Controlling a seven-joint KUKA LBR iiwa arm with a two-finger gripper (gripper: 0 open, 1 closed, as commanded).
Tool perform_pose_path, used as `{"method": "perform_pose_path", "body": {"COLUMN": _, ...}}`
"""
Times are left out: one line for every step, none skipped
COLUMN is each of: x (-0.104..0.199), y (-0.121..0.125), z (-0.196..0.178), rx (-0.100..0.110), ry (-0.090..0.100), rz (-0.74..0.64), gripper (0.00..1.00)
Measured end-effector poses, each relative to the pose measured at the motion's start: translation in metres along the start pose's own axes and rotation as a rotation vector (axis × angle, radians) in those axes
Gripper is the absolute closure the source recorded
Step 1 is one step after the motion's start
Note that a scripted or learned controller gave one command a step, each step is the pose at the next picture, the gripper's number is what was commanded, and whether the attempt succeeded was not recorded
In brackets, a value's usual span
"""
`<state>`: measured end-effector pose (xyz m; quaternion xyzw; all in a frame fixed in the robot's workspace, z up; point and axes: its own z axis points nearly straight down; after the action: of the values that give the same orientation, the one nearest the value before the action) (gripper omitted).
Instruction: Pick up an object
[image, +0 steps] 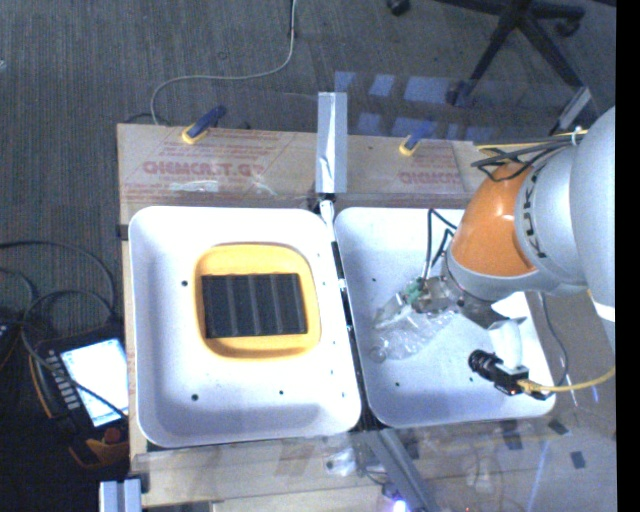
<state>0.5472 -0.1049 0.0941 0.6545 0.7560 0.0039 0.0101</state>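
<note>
White bin, gripper over clear plastic

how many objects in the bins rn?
2. A yellow rectangular tray with a dark ribbed insert lies mid left white bin. A clear crumpled plastic piece lies in the right white bin, beside the arm's wrist. More may hide under the arm.

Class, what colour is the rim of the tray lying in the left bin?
Yellow-orange, framing a black ribbed centre: the tray, in the camera view.
</note>
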Motion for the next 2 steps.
{"method": "perform_pose_path", "body": {"x": 0.002, "y": -0.023, "z": -0.001, "rx": -0.008, "ry": 0.0, "rz": -0.06, "gripper": 0.0}}
{"method": "perform_pose_path", "body": {"x": -0.029, "y": 0.048, "z": 0.001, "rx": -0.002, "ry": 0.002, "rz": 0.03, "gripper": 0.0}}
